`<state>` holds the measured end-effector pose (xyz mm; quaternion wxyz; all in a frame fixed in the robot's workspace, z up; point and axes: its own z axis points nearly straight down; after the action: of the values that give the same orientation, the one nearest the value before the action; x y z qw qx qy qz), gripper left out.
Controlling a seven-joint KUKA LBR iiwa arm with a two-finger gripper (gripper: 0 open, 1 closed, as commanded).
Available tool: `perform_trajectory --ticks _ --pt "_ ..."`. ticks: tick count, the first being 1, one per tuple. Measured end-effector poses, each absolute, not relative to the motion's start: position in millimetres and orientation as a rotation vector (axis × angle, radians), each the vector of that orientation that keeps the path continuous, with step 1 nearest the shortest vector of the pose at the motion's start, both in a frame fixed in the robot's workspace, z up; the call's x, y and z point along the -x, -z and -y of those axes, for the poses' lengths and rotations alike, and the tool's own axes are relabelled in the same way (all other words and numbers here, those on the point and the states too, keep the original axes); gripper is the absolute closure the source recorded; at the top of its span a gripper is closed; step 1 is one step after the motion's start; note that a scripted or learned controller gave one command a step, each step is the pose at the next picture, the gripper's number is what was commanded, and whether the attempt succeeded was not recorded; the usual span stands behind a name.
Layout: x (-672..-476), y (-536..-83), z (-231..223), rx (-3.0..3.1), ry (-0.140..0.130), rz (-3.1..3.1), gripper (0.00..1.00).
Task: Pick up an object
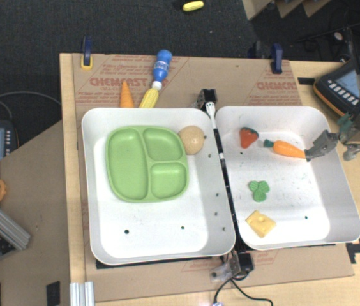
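gripper (320, 146) at the right bin (333, 228), beside the carrot (286, 148).

you see the gripper at the right bin's far right, its tip just beside the orange end of the carrot; you cannot tell its state from this view, and nothing visibly sits in it. the strawberry (249, 136), green piece (258, 189) and yellow block (260, 223) lie apart in the same bin. expect risk here: a descent offset to one side may nudge the carrot so it rolls or slides toward the strawberry, leaving the gripper to close on nothing.
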<state>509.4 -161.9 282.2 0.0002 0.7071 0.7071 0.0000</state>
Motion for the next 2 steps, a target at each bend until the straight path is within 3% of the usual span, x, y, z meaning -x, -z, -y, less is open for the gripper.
perform_trajectory --ticks 1,2 --pt "-518.4 -110 161 -2.232 0.012 -2.231 0.00" --pt "-502.2 -83 90 -2.220 0.002 -2.233 0.00"
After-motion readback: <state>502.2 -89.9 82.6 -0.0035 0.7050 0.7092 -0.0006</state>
